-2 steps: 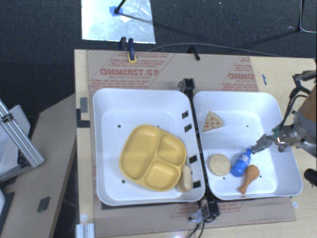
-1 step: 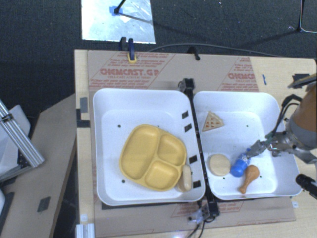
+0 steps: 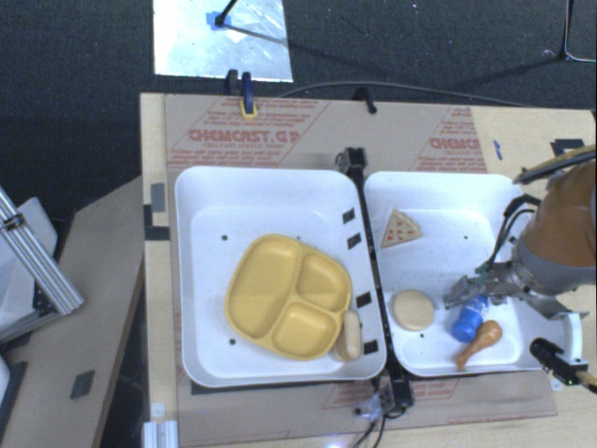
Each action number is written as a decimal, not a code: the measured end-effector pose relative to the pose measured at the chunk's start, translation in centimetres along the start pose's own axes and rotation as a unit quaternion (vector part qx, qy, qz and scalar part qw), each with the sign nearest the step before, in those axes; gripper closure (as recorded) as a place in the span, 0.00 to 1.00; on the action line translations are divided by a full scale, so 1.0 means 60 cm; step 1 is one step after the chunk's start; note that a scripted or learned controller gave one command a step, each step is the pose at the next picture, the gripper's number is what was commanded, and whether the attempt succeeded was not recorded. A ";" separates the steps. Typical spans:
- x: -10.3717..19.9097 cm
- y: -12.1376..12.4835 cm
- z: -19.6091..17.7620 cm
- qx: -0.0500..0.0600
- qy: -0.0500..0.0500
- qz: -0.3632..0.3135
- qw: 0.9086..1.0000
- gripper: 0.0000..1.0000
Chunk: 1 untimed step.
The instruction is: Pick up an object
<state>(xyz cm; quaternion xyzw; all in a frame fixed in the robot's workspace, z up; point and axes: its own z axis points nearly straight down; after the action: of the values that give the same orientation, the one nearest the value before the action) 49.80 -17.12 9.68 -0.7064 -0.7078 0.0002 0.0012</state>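
1. Your gripper [image 3: 469,294] sits low in the right bin [image 3: 438,199], right over the blue toy [image 3: 466,323]; the arm [image 3: 560,241] covers the bin's right side
2. Finger state: cannot tell. The metal tips are a blurred grey patch above the blue toy, and no gap or closure reads clearly, so don't count it as held
3. The blue toy lies near the bin's front wall, touching or just beside the drumstick [image 3: 479,342], with the round cookie [image 3: 412,309] just to its left. Looks like small hard plastic, so probably light, stiff and a bit slick. Take it across its narrow width, not the ends
4. The drumstick is tan with a thin handle and a fat head, lying at a slant. It should be light and rigid, and grabbing at the neck gives the best hold, though it may roll
5. The cookie is flat and low, hard to get fingers under. Pinch its edges if you go for it
6. The pizza slice [image 3: 401,229] lies apart near the back of the bin, thin and flat, likely the worst pick
7. The left bin [image 3: 210,203] holds a yellow tray [image 3: 284,295] with a bread roll [image 3: 350,334] touching its front right corner. The tray is too wide for these fingers except at the rim
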 end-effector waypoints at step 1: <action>-0.002 0.002 -0.023 -0.003 -0.001 0.000 1.000 1.00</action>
<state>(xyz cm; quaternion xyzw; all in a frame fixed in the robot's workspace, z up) 49.94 -17.26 11.04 -0.7067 -0.7075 -0.0010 -0.0018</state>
